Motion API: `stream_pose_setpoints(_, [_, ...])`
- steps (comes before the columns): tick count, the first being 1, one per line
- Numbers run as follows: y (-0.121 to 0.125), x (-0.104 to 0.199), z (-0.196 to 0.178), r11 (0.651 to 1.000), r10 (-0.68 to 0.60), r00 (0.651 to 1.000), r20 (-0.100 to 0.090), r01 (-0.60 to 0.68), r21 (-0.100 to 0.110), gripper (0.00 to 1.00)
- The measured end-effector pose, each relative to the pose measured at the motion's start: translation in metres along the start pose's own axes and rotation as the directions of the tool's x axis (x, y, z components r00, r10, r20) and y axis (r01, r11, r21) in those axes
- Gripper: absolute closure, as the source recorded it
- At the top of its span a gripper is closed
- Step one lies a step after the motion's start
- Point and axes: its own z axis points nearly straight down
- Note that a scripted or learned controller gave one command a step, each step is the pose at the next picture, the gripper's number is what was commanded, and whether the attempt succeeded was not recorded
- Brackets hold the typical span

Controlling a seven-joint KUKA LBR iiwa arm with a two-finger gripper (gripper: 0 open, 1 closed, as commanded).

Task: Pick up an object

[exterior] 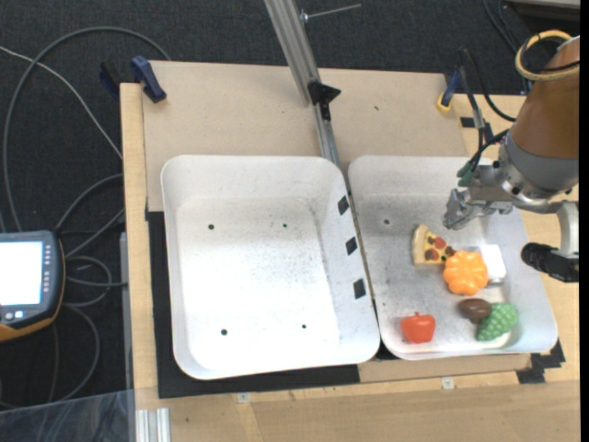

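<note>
gripper (457,212): above right bin (386,191), fingers' state can't tell, nothing visibly held | nearest: pizza slice (429,245) just below, touching orange pumpkin (465,272) | advice: centre over one item, avoid straddling both | tomato (418,327) sits apart, easier pick

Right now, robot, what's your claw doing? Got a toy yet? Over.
Gripper above right bin, nothing seen in it. Pizza slice nearest, just below. Orange pumpkin beside it.

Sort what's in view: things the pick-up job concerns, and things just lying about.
Job:
pincer
pizza slice
orange pumpkin
red tomato
green broccoli
brown piece
white block
right bin

Lying about:
left bin
blue clamp
handheld screen
floor cables
</note>
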Motion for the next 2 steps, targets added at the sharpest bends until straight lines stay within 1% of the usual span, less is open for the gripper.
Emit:
stream_pose_setpoints(1, [0.0,-0.001,-0.044,1.0,0.0,1.0,0.0,0.0,0.0,1.0])
stream_pose_setpoints(2, [0.02,0.051,-0.03,1.0,-0.005,1.0,-0.003,0.005,0.005,1.0])
